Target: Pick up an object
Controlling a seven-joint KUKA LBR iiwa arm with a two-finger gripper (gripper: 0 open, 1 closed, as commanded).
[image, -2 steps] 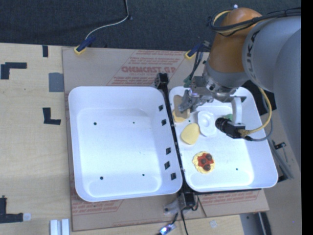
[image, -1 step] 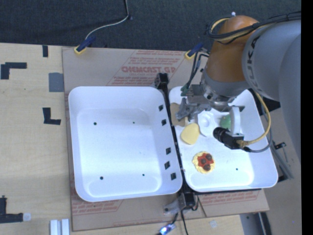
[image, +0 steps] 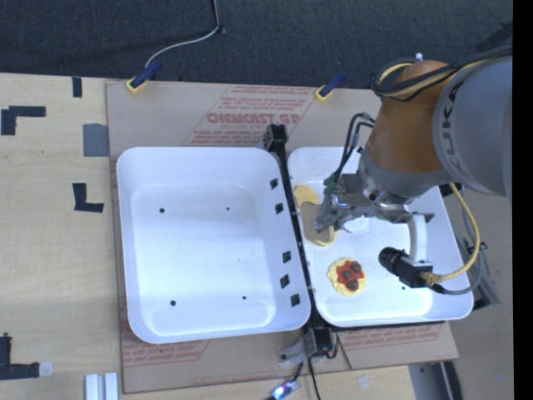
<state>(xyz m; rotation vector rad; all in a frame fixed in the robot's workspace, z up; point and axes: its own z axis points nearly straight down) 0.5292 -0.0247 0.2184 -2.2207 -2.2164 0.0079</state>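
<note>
- The two-finger gripper [image: 326, 217] is down in the right-hand shallow white plastic bin [image: 445, 307], at that bin's left side, right over a pale yellow, flat, curved-looking object [image: 310, 200]. Whether the jaws are released, clenched or grasping cannot be told; the wrist and its fittings cover them.
- The pale yellow object lies close to the black divider [image: 286, 223] between the two bins, towards the far-left part of the right bin. Part of it shows far of the gripper and part near it; the middle is hidden, so one piece or two cannot be settled.
- Risk: a thin, flat thing lying on the bin floor gives the jaws little to bite on. In my judgement, they could slide over it and come up bare.
- Risk: the object sits just beside the divider wall. A jaw could strike the wall or pin the object against it instead of closing round it.
- Just near-right of the gripper lies a small round yellow disc with red and dark spots [image: 346, 275], like a toy pizza. It lies apart from the gripper, flat on the floor.
- The left-hand white bin [image: 141, 173] and the grey arm with an orange band [image: 416, 132] pose no evident hazard.
</note>
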